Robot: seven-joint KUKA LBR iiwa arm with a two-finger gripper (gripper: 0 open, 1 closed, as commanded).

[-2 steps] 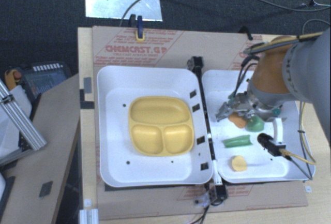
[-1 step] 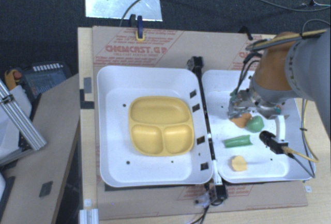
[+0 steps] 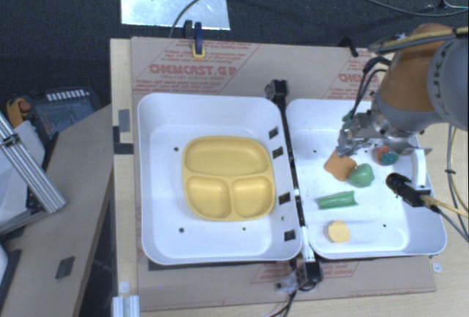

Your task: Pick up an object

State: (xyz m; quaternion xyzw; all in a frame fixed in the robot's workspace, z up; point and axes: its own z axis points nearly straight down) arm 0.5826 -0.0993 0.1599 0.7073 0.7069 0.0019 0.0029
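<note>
The claw (image 3: 350,143) hovers in the right bin (image 3: 396,231), just above an orange piece (image 3: 339,167). Its opening cannot be told. Nothing appears lifted, so the pick is not yet done.

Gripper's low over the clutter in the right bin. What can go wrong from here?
1. The orange piece and the green lump sit tight together just below the gripper. A descent may land on both, or shove one aside, and come up with nothing.
2. The red-teal item lies close beside the gripper, so the wrist may knock it during the descent.
</note>
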